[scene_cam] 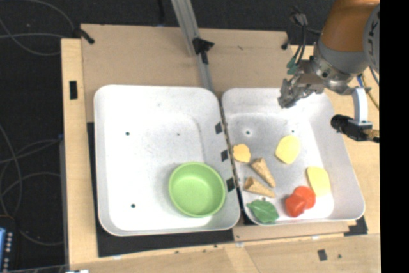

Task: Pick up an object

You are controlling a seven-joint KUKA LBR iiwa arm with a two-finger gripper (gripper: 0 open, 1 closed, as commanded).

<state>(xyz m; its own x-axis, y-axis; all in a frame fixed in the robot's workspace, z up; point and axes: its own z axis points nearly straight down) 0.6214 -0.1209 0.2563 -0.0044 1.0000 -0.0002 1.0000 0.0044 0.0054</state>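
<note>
Jaw spread on the gripper [289, 98] cannot be made out; nothing visibly sits between them as it hangs over the right bin [332, 137] at twelve o'clock, likely poised above the pickable items. The left bin [140, 118] holds a green bowl [196, 189] at five o'clock. The right bin's lower half holds yellow pieces [287, 149], a red piece [298, 201], cones [261, 169].

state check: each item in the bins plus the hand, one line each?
green bowl: upright, left bin, mouth up
red piece: lying loose, right bin
green piece: at the right bin's near edge
two cones: on their sides
three yellow pieces: lying apart
hand: over the right bin's far end, nothing seen in it
</note>
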